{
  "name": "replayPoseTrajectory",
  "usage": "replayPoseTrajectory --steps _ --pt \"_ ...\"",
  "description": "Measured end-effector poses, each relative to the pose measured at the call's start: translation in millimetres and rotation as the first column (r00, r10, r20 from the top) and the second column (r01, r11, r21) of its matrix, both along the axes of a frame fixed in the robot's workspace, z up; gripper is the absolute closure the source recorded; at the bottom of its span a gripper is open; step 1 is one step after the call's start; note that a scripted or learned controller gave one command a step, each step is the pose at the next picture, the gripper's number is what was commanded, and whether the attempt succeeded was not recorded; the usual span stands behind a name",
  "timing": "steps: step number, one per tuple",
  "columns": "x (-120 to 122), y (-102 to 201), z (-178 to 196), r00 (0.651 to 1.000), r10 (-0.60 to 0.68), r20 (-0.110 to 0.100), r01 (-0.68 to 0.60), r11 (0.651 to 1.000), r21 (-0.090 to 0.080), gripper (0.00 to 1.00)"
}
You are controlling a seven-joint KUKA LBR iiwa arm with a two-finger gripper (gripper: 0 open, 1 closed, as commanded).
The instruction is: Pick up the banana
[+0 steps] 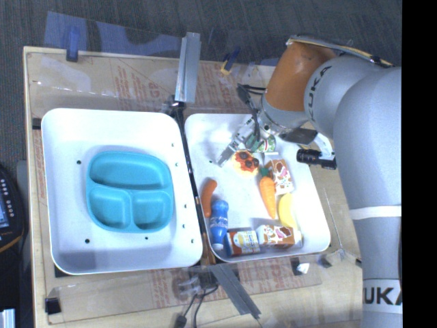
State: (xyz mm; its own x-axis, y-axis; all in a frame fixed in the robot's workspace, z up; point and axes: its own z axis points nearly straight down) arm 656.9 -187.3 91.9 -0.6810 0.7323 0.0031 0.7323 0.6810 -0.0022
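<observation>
The banana (287,211) is yellow and lies near the right wall of the right bin (203,132), beside an orange carrot (268,194). My gripper (234,144) hangs over the upper left part of that bin, well up and to the left of the banana and apart from it. It sits just beside a small orange and yellow toy (245,161). Nothing shows held in it.
A small carton (279,175), a red sausage (207,194), a blue bottle (218,225) and a juice box (263,238) also lie in the right bin. The left bin (61,132) holds a blue divided tray (130,190). The grey arm (355,128) covers the right side.
</observation>
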Motion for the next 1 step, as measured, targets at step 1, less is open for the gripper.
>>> replayPoseTrajectory --steps 1 --pt "0.9 -0.1 10.9 1.0 0.005 0.002 -0.005 1.0 -0.002 1.0"
